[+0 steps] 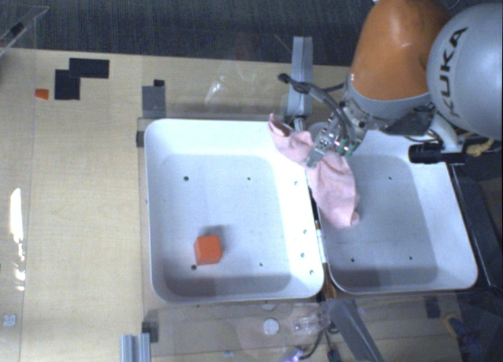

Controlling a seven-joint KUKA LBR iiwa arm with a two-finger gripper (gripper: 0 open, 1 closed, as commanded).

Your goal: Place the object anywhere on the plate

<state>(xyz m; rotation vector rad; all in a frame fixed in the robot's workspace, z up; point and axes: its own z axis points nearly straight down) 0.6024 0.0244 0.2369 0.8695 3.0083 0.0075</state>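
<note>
A pink cloth [338, 192] hangs over the seam between the two bins, one end trailing to the left bin's back right corner and the longer end drooping into the right bin. My gripper [324, 148] is at the cloth's upper part, shut on it, and the fabric bunches at the fingers. A small orange cube [208, 250] lies in the left bin [236, 188], near its front left, well apart from the gripper.
The right bin [409, 227] lies under the arm's orange and grey wrist [397, 46]. A grey upright post [301, 78] stands behind the bins near the gripper. Black blocks [75, 76] and a small orange marker [42, 94] sit on the bench at far left.
</note>
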